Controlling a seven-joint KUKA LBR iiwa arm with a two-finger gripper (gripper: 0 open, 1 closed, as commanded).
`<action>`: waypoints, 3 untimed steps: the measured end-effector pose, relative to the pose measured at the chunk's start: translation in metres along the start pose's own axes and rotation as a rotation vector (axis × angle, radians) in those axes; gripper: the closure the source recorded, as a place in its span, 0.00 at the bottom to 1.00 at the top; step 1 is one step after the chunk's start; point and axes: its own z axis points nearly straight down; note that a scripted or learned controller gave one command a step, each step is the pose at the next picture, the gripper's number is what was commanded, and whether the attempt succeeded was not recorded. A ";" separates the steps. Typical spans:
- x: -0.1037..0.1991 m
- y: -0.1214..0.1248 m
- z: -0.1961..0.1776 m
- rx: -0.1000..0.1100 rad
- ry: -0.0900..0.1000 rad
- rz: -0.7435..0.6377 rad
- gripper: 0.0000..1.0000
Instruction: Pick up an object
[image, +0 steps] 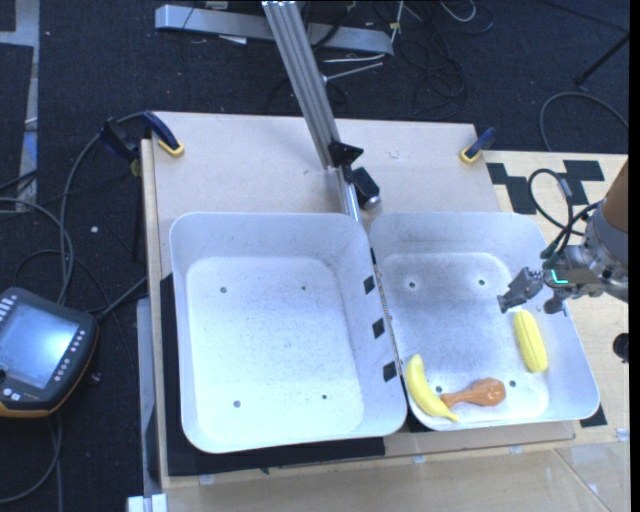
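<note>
Look at the right bin (450, 245). Your gripper (527, 292) hangs over its right side, and its fingers look a little apart with nothing between them. The yellow corn (530, 340) lies just below it, toward the near edge, with its long side pointing away from you and toward you. The banana (425, 389) and the orange drumstick (477, 394) are farther off, so the corn is your closest pick.

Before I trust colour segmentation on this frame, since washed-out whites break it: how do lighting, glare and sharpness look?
Camera view: even, soft light; the left bin reads bright white, without hard glare, and its speckles stay visible. The banana, corn cob and orange drumstick keep clear colour and cast faint shadows. The gripper looks slightly soft, its details hard to resolve.
</note>
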 end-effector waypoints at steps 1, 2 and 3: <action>0.000 0.000 0.000 0.000 0.000 0.000 0.00; -0.001 -0.007 0.061 0.005 0.001 0.000 0.00; 0.006 -0.002 0.108 0.004 0.001 -0.001 0.00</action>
